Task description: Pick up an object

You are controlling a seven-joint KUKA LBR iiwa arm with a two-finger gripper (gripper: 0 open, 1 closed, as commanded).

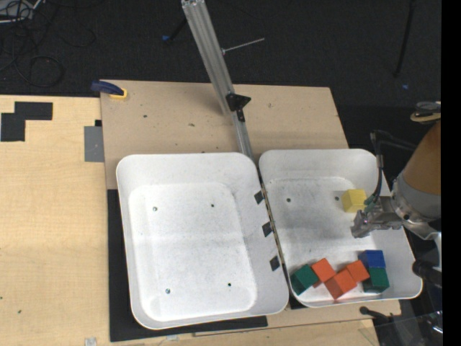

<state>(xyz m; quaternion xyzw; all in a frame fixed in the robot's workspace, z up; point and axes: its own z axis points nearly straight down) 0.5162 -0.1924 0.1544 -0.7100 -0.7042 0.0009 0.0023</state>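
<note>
Taking the right bin as the landmark: along its near wall lies a tight cluster of blocks, a green block at the left end, two orange blocks touching in the middle, and a blue block over a dark green one at the right end. Farther in, toward the bin's right wall, the hand hovers low over bare floor, above the cluster. Whether it is clenched or released I cannot tell; nothing visible sits in it. Just beyond the hand lies a lone yellow block, close beside it. Left of the landmark sits the other bin, on the tabletop.

The step in hand looks like the approach, with no object picked yet. The yellow block seems the easier target, standing apart; the next move calls for centring over it, then descending and closing.
</note>
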